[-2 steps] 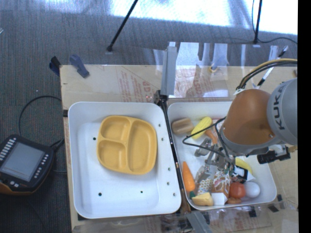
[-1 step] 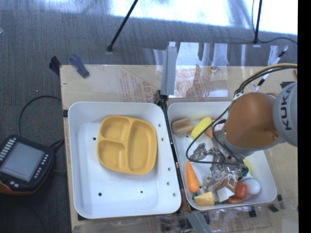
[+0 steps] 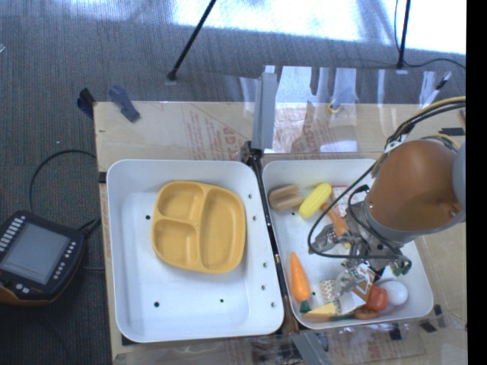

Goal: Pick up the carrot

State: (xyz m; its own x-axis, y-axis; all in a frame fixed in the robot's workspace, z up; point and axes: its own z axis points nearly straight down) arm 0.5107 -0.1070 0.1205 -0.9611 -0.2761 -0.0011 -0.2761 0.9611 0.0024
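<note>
Carrot (image 3: 300, 277) is sitting in the right bin (image 3: 423, 276), down near the bin's left wall and toward the front, lying roughly lengthwise with its fat orange end pointing up the picture and the little green top at the bottom. Nothing is stacked on it, though a yellow cheese wedge (image 3: 323, 309) sits just beside the green tip.

Rest of that bin is a bit of a toy food pile: a corn cob (image 3: 315, 200) and a brown bread roll (image 3: 284, 197) at the back, a tomato (image 3: 375, 298) and a white egg (image 3: 396, 290) in the front right corner. The left bin (image 3: 129, 226) has a yellow divided plate (image 3: 200, 226) in it and that's about it. Both bins rest on the desk (image 3: 175, 128).

The arm comes in from the right, and its big orange wrist section covers much of the right bin. The hand (image 3: 356, 268) hangs below it, over the clutter to the right of the carrot, near it but not over it. Whether it's spread wide or closed up, can't tell from this angle, too much cable and metal in the way. Nothing is visibly held.

Handling guess: looks like a hard plastic toy, so light, stiff and kind of slick. The taper is the annoying part, since a pinch near the thin end would probably squirt out. Best bet is grabbing across the thicker middle, squeezing from the two long sides, with room left for the bin wall
</note>
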